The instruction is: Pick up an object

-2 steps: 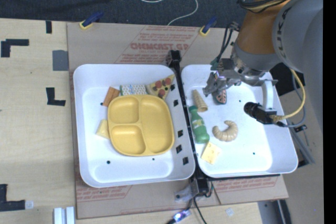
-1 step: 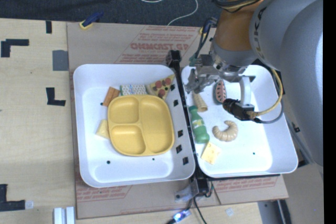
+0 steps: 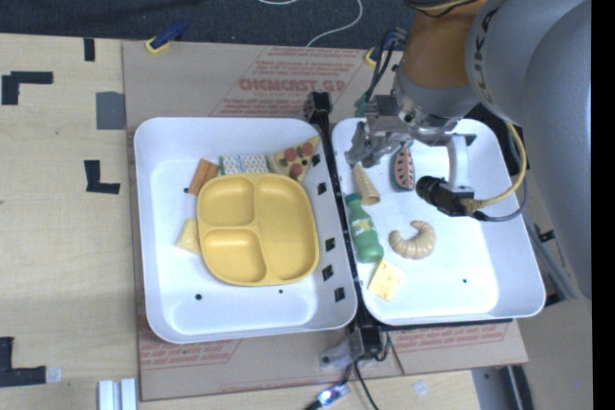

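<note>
My gripper (image 3: 368, 149) hangs low over the far left part of the right bin (image 3: 500, 298), below the orange wrist band. Just under and in front of it lies a tan cone-shaped toy (image 3: 365, 184), pointing toward the gripper. A reddish-brown oval toy (image 3: 403, 168) lies just to the gripper's right. Along the bin's left wall, in front of the cone, rests a green bottle (image 3: 363, 233). A pale croissant (image 3: 414, 239) sits mid-bin, and a yellow cheese wedge (image 3: 386, 281) lies near the front.
The left bin (image 3: 159, 283) holds a yellow divided plate (image 3: 258, 229) with an orange piece (image 3: 202, 176), a pizza slice (image 3: 298, 158) and other small toys behind and beside it. A black cable (image 3: 485, 206) loops off the wrist over the right bin.
</note>
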Tool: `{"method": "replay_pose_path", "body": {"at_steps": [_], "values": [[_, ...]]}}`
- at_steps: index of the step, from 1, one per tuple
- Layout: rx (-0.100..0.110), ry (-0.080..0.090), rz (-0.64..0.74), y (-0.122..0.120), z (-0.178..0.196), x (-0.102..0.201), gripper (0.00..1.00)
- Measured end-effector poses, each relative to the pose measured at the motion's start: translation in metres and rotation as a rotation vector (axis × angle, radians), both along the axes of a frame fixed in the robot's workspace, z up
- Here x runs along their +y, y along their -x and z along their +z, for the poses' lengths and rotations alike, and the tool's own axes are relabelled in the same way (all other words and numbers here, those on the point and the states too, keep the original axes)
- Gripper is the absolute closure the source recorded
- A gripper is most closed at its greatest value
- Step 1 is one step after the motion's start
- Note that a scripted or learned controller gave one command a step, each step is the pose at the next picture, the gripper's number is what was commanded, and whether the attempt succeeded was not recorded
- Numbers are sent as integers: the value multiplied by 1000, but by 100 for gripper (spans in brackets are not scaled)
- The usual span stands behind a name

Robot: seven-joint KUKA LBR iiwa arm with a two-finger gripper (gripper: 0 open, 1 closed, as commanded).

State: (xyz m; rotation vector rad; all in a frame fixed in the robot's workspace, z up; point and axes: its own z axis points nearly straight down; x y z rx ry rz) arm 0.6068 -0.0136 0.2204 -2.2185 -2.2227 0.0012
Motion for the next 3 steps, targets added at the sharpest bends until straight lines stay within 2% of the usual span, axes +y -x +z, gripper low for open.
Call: {"method": "replay_pose_path", "body": {"at_steps": [1, 2, 3], "values": [[-1, -1, 1, 0, 13, 13, 100], [1, 2, -2, -2, 4, -1, 100], [1, 2, -1, -1, -4, 14, 100]]}}
